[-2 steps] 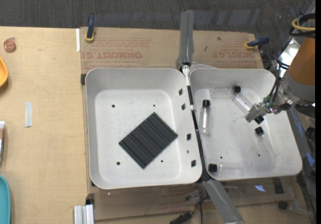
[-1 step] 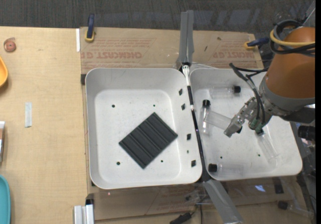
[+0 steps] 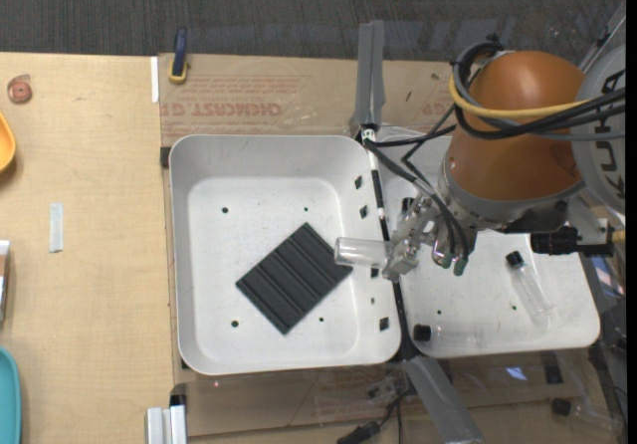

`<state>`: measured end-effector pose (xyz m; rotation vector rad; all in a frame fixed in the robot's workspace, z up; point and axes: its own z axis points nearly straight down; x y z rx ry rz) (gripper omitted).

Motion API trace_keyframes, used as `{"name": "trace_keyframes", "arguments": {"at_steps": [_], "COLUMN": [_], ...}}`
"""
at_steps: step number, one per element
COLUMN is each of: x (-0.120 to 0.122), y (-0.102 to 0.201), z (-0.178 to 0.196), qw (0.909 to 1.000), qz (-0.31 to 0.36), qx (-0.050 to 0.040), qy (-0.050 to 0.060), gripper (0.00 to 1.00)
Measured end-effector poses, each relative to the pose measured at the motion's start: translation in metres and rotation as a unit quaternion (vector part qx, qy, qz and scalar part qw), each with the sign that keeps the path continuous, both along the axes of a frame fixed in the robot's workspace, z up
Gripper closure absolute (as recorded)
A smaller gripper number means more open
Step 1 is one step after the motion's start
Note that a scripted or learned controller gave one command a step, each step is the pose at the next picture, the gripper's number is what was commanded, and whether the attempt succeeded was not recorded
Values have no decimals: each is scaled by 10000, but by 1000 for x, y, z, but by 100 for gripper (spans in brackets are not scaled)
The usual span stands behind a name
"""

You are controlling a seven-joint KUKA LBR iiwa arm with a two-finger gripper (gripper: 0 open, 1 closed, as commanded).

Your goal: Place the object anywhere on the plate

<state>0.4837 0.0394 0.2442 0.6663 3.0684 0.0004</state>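
– Looking down at the surface (image 3: 80, 133), a left bin (image 3: 179, 233) and a right bin (image 3: 557, 337) are seen side by side, both white and shallow. So where's the plate sat?

– It's found in the left bin. The plate (image 3: 289, 278) is a dark grey ribbed slab, laid flat and turned at a slant, roughly mid-bin and a bit toward the right wall.

– And the object?

– A small clear cylinder (image 3: 356, 251) is seen lying sideways at the plate's right corner, with its left end overlapping that corner from this angle. Its right end is met by the gripper (image 3: 398, 258), which is poised over the divider between the two bins. Whether the cylinder is rested on the plate or hung just above it can't be told, tbh. Same goes for the gripper: clenched or released, it can't be made out, since the tip is lost in a tangle of metal and cable.

– Anything else worth noting?

– The arm (image 3: 518, 133), orange band and all, is stretched over the right bin. In that bin a clear tube (image 3: 528, 291) with a dark cap is laid near the right wall, and a small black bit (image 3: 421, 333) is sat by the lower left corner. Behind the bins a sheet of cardboard (image 3: 239, 99) is spread out, with a blue clamp (image 3: 180, 44) at its top left corner. An orange thing (image 3: 4, 148) is cut off at the far left edge of the surface.
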Motion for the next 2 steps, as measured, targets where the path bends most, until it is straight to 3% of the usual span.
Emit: {"name": "trace_keyframes", "arguments": {"at_steps": [1, 2], "x": [56, 56], "y": [81, 80], "z": [-3, -2], "qw": [9856, 9856], "qz": [1690, 1689], "qx": [0, 0], "qy": [4, 4], "gripper": [100, 0]}}
